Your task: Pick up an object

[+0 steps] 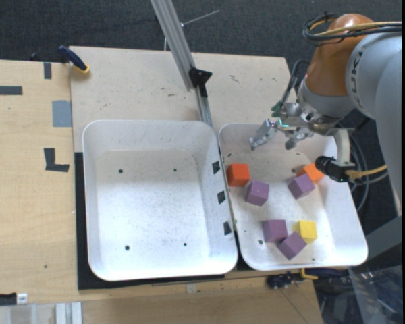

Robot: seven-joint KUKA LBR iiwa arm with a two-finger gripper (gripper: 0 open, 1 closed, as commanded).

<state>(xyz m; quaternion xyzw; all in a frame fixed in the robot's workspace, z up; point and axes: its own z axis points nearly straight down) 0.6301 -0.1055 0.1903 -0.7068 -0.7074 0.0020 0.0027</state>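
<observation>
a: where is the pincer?
b: over the far end of the right bin, fingers apart, nothing between them.
a: nearest candidate?
b: the orange cube, toward the camera and slightly left of the pincer, near the wall between the bins. a purple cube sits just beyond it; another purple cube lies below-right.
a: arm pose?
b: reaching in from the right, wrist bent down. judgement: a short travel toward the camera, then descend.

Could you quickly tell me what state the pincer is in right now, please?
Pincer: open, holding nothing, above the far end of the right bin.
</observation>
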